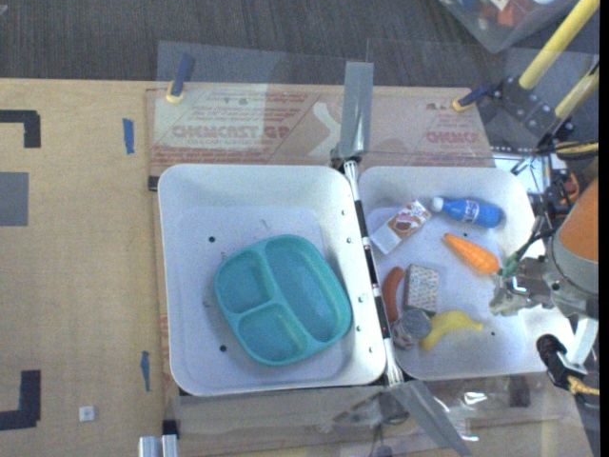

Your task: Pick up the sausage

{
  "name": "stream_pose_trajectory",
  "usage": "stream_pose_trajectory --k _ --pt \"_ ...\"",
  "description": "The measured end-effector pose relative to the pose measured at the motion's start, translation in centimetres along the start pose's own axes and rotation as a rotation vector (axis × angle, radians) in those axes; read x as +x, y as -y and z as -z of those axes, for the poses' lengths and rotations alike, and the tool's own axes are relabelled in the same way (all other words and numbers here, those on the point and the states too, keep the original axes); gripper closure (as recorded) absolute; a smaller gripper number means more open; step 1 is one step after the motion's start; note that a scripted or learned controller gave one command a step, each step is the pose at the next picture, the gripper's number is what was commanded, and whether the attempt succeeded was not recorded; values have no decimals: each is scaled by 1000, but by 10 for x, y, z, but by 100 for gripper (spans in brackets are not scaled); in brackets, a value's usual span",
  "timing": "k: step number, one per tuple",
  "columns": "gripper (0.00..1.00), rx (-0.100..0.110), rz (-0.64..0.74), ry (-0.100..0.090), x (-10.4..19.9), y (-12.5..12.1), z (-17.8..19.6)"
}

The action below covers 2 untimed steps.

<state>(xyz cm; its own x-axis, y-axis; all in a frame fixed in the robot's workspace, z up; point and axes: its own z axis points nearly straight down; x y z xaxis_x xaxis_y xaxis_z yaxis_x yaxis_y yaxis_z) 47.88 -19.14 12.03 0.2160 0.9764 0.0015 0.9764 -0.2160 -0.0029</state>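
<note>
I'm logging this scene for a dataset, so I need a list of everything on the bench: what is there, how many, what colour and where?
bins: 2, white, side by side on the bench
tray: 1, teal, three compartments, in the left bin
sausage: 1, reddish brown, right bin, along its left wall
bottle: 1, blue with a white cap, lying at the back of the right bin
carrot: 1, orange, right bin, below the bottle
carton: 1, white with a brown label, right bin, back left
banana: 1, yellow, right bin, near the front
packet: 1, speckled brownish, right of the sausage
can: 1, grey, right bin, front left, beside the banana
gripper: 1, grey metal, at the right bin's right edge
</note>
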Motion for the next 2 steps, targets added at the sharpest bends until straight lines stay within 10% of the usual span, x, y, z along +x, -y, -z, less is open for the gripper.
stream_pose_trajectory --k 2 --pt "100 -3 -525 1 25 5 18"
